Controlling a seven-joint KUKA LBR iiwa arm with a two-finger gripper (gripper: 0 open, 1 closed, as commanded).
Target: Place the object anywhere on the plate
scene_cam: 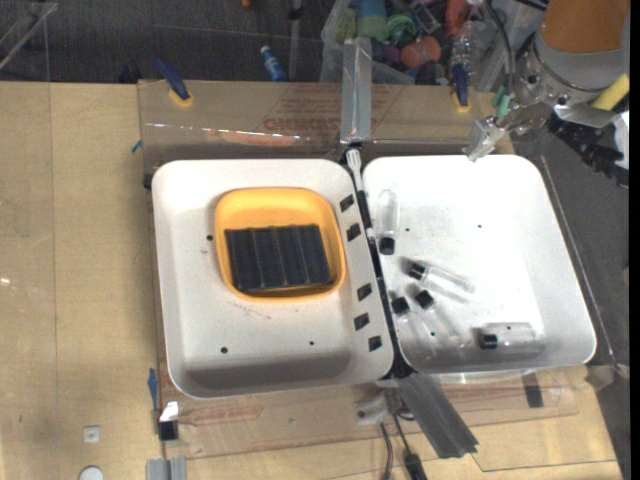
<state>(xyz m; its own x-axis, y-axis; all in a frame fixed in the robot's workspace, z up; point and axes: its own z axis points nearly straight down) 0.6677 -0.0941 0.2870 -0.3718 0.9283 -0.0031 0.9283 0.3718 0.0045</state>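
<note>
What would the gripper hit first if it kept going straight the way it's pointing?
Probably the back rim of the right bin: the gripper points down-left at that edge. Depth is unclear from one view.

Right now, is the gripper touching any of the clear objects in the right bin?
Apart. In the camera view the gripper hangs over the right bin's far rim, while the clear objects lie well nearer the camera.

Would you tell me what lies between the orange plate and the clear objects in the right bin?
The camera view shows the bins' adjoining rims with black clips between plate and clear objects.
</note>
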